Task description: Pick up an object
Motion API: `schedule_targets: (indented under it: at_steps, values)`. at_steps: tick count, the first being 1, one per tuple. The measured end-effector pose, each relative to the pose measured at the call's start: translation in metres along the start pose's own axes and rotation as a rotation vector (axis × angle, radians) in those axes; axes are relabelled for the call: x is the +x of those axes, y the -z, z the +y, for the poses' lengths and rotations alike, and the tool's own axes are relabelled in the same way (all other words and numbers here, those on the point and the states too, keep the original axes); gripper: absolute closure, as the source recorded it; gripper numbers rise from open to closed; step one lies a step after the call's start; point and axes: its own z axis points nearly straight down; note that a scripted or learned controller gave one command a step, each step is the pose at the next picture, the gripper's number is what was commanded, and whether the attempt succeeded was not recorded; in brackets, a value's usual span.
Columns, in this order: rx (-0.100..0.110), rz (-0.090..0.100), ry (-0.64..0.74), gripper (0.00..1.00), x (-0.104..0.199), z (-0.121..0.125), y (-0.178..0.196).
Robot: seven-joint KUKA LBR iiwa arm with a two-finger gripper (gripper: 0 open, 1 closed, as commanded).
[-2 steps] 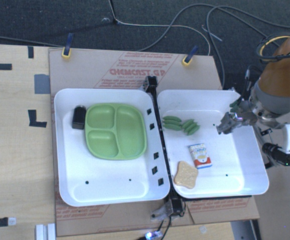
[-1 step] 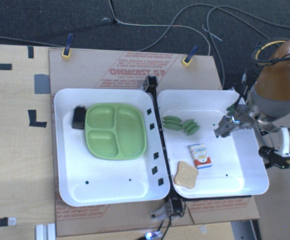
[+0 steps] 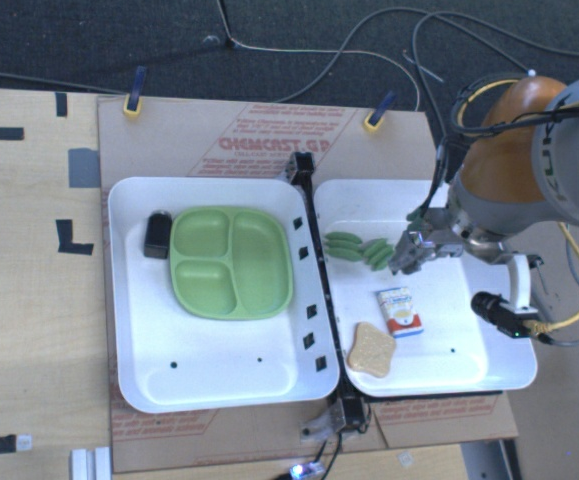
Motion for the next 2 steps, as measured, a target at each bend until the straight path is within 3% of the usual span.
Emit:
schedule_targets:
  at_steps: [2]
  values:
    - [0.001, 0.001, 0.001, 1.00, 0.107, 0.004, -0.008]
